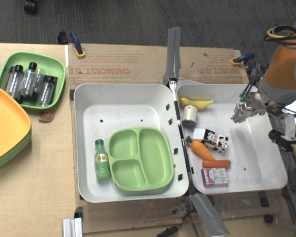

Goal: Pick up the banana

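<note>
The banana [197, 102] lies near the far left corner of the right bin [266, 181], its length running across the bin, close to the back wall and the divider between the two bins. Just in front of it, almost touching, sits a small roll of tape [189, 114]. Further toward the near side lie a black-and-white toy [216, 140], a carrot [202, 150], a small sausage [216, 164] and a pink packet [214, 176].

The tool [240, 113] hangs over the right part of the same bin, well apart from the banana, with nothing between its tips. At this slant the tips are small and dark against the arm, so I cannot tell whether they are spread or pressed together.

The left bin [84, 147] holds a green divided tray [140, 158] and a green bottle [101, 159]. On the worktop [34, 191] to the left stand a green dish of small bottles [32, 80] and a stack of orange plates [7, 132].

The risks from here probably come from the banana's position. It sits close to the back wall and the corner, so a descending tool may strike the rim. The roll beside it could be nudged or caught in place of the fruit. The banana's curved, smooth skin may let it slip out of a grip placed off centre.
</note>
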Controlling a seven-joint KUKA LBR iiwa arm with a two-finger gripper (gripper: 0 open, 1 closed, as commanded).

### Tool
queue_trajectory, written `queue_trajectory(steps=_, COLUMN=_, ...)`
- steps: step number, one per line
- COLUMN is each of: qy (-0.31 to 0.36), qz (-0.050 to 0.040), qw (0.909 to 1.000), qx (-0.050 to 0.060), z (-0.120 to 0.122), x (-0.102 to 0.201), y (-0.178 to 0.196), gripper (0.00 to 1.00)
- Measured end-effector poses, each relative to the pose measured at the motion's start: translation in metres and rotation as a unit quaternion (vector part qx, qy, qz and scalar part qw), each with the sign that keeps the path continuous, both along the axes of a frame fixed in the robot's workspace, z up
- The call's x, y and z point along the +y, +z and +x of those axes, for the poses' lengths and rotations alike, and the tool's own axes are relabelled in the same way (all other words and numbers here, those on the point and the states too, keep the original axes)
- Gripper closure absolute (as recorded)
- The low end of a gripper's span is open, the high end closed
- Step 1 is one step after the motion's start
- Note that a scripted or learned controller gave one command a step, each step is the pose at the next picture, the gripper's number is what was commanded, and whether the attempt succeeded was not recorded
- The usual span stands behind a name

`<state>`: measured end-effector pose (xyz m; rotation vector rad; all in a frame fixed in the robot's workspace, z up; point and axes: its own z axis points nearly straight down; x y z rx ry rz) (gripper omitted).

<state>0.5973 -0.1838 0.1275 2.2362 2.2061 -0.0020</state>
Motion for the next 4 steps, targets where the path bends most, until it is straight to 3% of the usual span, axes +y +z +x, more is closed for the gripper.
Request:
queue_trajectory(steps=1, qy=-0.012, qz=-0.0005, qw=0.9999, qx=-0.001, z=0.062, x=0.011, y=0.027, gripper=1.00)
queue_trajectory(steps=2, qy=-0.224, qz=-0.0007, qw=0.9746, qx=0.000, z=0.061, x=-0.017, y=0.065, gripper=1.00)
queue_trajectory(steps=3, qy=0.035, qz=0.0003, qw=0.9994, qx=0.000, z=-0.010, x=-0.013, y=0.091, gripper=1.00)
queue_trajectory(steps=4, qy=-0.274, qz=0.0004, qw=0.9617, qx=0.002, z=-0.086, x=-0.039, y=0.052, gripper=1.00)
